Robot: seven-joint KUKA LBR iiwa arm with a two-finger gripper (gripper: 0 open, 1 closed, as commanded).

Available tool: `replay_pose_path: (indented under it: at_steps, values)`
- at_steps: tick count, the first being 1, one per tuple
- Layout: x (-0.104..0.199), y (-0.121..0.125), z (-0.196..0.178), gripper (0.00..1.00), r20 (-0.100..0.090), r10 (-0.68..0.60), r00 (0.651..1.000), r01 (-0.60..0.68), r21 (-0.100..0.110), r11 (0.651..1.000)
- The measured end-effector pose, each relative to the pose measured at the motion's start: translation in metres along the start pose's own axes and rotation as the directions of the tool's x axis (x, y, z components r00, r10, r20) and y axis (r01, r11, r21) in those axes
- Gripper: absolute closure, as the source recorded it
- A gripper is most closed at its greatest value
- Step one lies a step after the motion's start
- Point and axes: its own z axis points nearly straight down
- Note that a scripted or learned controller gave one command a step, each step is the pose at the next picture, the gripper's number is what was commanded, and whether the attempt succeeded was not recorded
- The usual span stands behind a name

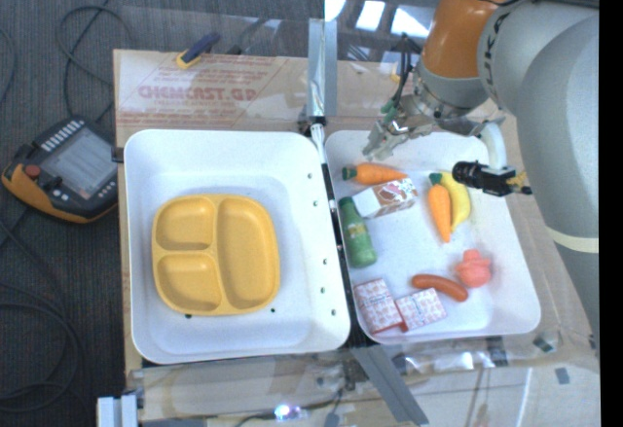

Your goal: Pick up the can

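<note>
1. Can (392,196) lies on its side in the right bin (506,318), toward the far left part, with its red and white label up.
2. You see the gripper (389,136) above the bin's far edge, near the can but apart from it. You cannot tell whether it is spread or closed from this slant, and nothing shows in its grasp.
3. A carrot (376,173) lies between the gripper and the can, just beside the can's far side.
4. A green bottle (356,231) lies just beside the can's near left end, along the bin's left wall.
5. To the can's right you have a second carrot (440,211) and a banana (459,199) side by side.
6. Nearer the camera: sausage (440,286), pink lump (474,267), two red and white packets (399,306).
7. The left bin (175,153) holds a yellow divided tray (216,253).
</note>
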Motion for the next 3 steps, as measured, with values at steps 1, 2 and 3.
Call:
replay_pose_path:
  at_steps: [1, 2, 3]
  values:
    - [-0.008, 0.003, -0.03, 1.0, -0.001, 0.155, 0.988, -0.155, 0.001, 0.988]
    - [-0.013, -0.1, -0.17, 1.0, 0.0, 0.128, 0.992, -0.128, 0.001, 0.992]
    - [-0.045, -0.05, -0.13, 1.0, 0.0, 0.071, 0.997, -0.071, 0.002, 0.997]
